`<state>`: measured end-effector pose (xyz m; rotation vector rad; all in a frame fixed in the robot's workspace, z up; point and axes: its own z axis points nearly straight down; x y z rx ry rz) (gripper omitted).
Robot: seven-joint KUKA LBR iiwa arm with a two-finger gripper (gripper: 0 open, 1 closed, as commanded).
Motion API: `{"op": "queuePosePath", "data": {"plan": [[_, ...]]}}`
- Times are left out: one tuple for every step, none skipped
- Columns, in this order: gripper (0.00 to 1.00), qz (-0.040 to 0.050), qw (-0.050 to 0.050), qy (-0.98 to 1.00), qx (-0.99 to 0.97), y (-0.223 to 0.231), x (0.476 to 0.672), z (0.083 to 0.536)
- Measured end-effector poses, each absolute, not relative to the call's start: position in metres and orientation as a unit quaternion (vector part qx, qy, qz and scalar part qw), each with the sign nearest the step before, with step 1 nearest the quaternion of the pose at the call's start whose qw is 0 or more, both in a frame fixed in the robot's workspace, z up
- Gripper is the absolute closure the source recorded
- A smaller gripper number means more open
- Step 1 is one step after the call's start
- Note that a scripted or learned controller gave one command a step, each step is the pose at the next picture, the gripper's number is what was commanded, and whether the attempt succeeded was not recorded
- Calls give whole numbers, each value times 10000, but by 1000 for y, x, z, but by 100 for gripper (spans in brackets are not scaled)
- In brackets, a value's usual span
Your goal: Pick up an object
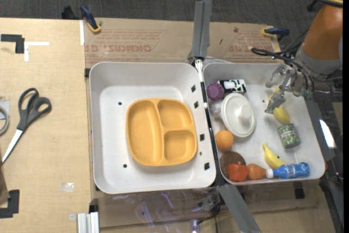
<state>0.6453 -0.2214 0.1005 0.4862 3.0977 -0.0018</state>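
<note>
Gripper [276, 94] sits over the right bin [315, 123] (finger state indeterminate), just above a lemon [281, 113].

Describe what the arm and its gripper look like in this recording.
The arm enters from the right with a rounded orange section above a grey wrist. Thin black cables loop around the wrist and out to the left. The gripper is small, metallic silver-grey, with two slim fingers over the right bin. No markings are legible on it.

Bright, even overhead light; soft shadows
</note>
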Motion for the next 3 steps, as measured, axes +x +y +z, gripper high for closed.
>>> {"op": "queuePosePath", "data": {"plan": [[100,-11,49,9880,1541,-222,647,109],[0,-9,49,9881,1540,-221,647,109],[100,-16,69,9882,1533,-222,648,118]]}}
